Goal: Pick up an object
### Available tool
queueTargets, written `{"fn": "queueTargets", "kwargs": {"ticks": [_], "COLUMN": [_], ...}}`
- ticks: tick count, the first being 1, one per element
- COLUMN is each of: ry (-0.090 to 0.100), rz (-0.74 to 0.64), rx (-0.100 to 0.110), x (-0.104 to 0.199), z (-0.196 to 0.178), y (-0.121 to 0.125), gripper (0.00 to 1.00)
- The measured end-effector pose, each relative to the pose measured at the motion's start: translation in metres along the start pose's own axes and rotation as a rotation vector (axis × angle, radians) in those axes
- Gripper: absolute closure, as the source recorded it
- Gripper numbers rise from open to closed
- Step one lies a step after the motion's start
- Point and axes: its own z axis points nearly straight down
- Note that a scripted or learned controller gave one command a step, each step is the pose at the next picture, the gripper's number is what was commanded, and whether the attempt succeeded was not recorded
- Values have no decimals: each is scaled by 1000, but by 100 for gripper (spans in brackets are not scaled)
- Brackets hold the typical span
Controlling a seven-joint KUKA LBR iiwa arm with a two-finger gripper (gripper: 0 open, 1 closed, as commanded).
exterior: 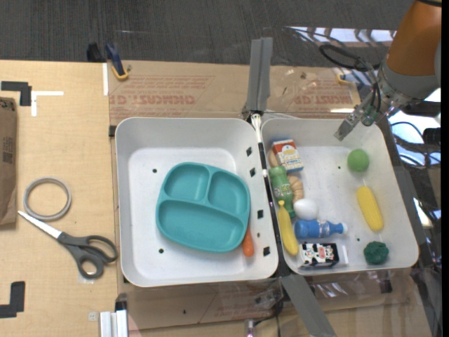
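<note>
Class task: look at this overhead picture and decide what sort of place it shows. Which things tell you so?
Most likely a robotics lab test bench. A robot arm reaches over two white bins, one holding a teal divided plate, the other toy food such as a yellow corn cob. Scissors and a tape roll lie beside them.

Scissors, grey-handled, lying on the surface left of the bins, blades pointing up-left. Tape roll just above them. Brown paper bag at the left edge.
</note>
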Motion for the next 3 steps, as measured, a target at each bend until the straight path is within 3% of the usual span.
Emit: {"fn": "queueTargets", "kwargs": {"ticks": [1, 2, 3], "ry": [1, 1, -3], "rz": [0, 121, 117], "rx": [1, 2, 1], "x": [0, -28, -29], "z": [0, 114, 104], "y": [0, -53, -52], "gripper": [0, 0, 100]}}
